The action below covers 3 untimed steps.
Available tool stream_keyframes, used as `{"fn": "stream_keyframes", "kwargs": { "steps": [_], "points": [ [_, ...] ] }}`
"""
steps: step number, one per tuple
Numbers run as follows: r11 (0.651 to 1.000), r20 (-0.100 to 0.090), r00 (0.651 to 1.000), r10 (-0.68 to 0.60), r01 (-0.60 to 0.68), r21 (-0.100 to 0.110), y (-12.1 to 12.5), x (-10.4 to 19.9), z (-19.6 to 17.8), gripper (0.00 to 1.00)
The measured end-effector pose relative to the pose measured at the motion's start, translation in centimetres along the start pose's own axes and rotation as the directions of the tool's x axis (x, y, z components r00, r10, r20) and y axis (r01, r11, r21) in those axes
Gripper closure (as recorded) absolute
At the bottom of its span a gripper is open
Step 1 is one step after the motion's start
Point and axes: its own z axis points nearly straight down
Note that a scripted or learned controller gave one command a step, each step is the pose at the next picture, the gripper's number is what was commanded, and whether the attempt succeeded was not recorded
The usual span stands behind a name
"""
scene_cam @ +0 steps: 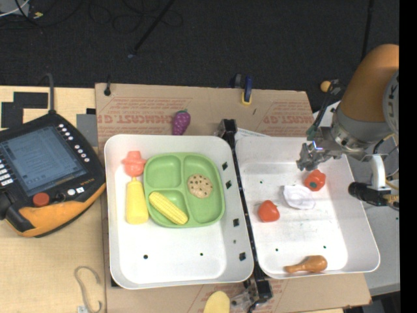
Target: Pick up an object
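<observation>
Tomato [315, 180] sits just below end effector [311, 156], partly hidden by it; grip state unclear; white cloth [298, 197] beside tomato.

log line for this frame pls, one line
phase: reach | gripper: over right bin, beside orange-red toy | hold: none seen | nearby: white item, red pepper, drumstick

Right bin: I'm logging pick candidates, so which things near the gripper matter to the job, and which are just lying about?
Job: gripper; orange-red toy; red pepper; white cloth; drumstick.

Lying about: green tray; cookie; corn; teach pendant.
</observation>
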Motion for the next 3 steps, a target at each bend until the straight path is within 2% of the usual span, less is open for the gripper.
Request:
{"fn": "stream_keyframes", "kwargs": {
  "steps": [1,2,3],
  "points": [
    [1.0,-0.001,1.0,-0.002,0.002,0.001,0.0,-0.1,-3.5,1.0],
    [1.0,-0.003,1.0,-0.006,0.006,0.007,-0.4,4.6,-2.4,1.0],
    [1.0,-0.003,1.0,-0.007,0.007,0.005,-0.8,9.5,-3.6,1.0]
  ]
}}
